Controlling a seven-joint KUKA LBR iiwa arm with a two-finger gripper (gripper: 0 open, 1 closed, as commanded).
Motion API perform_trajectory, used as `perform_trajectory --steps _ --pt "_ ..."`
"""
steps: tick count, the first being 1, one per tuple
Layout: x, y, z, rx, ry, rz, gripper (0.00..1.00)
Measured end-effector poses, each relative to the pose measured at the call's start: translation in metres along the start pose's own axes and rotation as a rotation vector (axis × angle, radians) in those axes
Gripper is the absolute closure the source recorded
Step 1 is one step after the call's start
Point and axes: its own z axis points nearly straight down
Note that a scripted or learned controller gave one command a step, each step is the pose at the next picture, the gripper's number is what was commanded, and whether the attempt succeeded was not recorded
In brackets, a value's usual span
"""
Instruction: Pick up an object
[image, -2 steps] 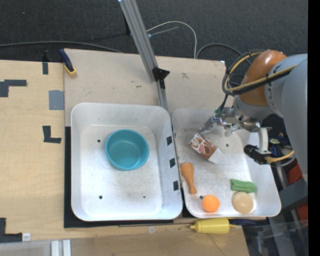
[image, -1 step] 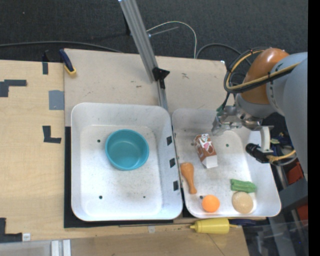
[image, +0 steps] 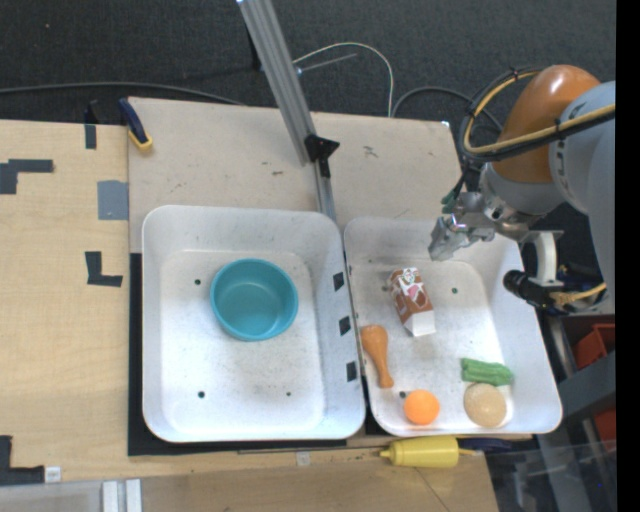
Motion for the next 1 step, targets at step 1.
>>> perform_trajectory --steps 1 --pt "0.0004 0.0016 -0.0533 -0.001 -0.001 0.0 1.0"
